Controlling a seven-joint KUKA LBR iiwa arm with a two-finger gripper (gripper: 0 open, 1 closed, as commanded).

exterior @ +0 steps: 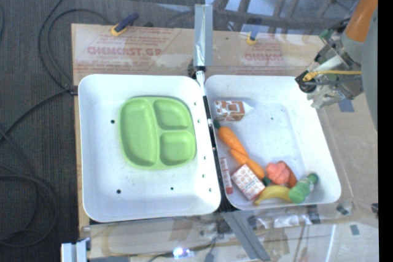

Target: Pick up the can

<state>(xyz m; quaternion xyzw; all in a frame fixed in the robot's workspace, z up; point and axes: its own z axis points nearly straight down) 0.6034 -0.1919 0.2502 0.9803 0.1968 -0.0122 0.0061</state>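
Note:
The can, brown and white labelled, lies on its side in the far left corner of the right bin, close to the divider between the bins. My gripper hangs over the far right rim of that bin, well to the right of the can and apart from it. Nothing shows in its grasp. The grey arm with its orange band comes in from the upper right.
An orange carrot, a red and white box, a yellow banana, a red fruit and a green bottle lie along the right bin's near side. A green divided plate sits in the left bin.

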